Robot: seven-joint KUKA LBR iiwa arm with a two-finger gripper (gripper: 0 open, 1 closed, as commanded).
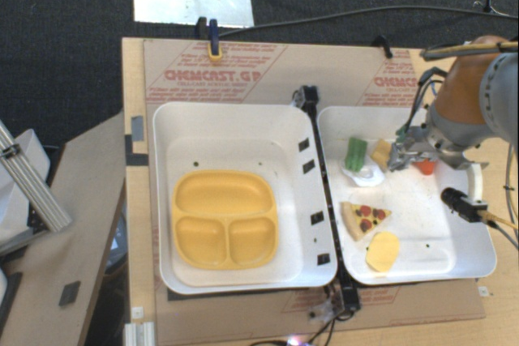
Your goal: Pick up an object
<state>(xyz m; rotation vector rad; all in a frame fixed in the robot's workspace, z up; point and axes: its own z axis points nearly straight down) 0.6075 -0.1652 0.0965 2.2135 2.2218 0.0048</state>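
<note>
Gripper (pixel 399 155) low in right bin (pixel 470 255), at its 12 o'clock; grip state unreadable. Touching or just beside it: yellow block (pixel 379 151) at 9 o'clock, orange piece (pixel 425 168) at 3, half hidden. Green block (pixel 356 154) further left. Pizza slice (pixel 365 218), yellow disc (pixel 383 252) at 6, open floor right. Left bin (pixel 235 121) holds tray (pixel 225 219).

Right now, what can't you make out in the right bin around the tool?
- Tool, camera view: its tips are too small and dark to read.
- Orange item: half covered by the tool, kind unclear.
- Yellow block: its right edge is hidden behind the tool.
- White piece: blends into the right bin, shape unclear.
</note>
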